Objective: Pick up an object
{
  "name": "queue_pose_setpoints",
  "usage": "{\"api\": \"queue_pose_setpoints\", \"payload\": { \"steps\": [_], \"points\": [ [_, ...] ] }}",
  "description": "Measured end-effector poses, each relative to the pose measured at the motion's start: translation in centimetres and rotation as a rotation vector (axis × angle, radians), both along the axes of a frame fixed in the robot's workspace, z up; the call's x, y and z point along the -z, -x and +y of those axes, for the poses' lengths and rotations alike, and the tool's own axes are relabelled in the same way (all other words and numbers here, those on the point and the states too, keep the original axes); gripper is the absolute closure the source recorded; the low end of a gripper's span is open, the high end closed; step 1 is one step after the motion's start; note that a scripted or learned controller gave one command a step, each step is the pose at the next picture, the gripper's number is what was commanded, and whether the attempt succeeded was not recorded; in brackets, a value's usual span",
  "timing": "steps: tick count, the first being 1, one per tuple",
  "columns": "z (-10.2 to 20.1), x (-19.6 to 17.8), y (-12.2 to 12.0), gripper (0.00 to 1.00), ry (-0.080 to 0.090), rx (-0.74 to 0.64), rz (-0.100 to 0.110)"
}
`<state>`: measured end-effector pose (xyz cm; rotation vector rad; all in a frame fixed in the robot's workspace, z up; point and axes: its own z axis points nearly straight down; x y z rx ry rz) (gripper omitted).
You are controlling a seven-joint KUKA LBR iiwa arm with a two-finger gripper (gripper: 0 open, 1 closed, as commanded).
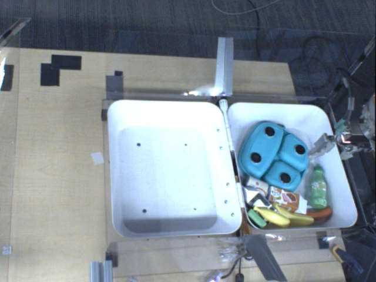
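A pale wooden bench (53,175) carries black tape marks (59,68) at its far left. A metal post (225,66) stands at the far side between the bins. A thin cable (247,4) loops across the dark carpet (117,10) beyond.

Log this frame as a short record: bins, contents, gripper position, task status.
bins: two shallow white bins side by side, left bin, right bin
right bin contents: large teal plastic block with dark holes; green plastic bottle; yellow banana; small printed carton
gripper: gripper at the right bin's right rim, beside the teal block
finger state: cannot tell
task status: nothing seen held, pick not yet done
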<state>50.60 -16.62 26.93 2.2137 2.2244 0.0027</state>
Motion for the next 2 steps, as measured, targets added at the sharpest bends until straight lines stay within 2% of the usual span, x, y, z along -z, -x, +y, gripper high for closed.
{"api": "queue_pose_setpoints", "payload": {
  "steps": [1, 2],
  "points": [
    [-1.2, 12.5, -0.8, 0.00, -0.002, 0.313, 0.002],
    [-1.1, 11.4, -1.0, 1.00, -0.002, 0.312, -0.002]
  ]
}}
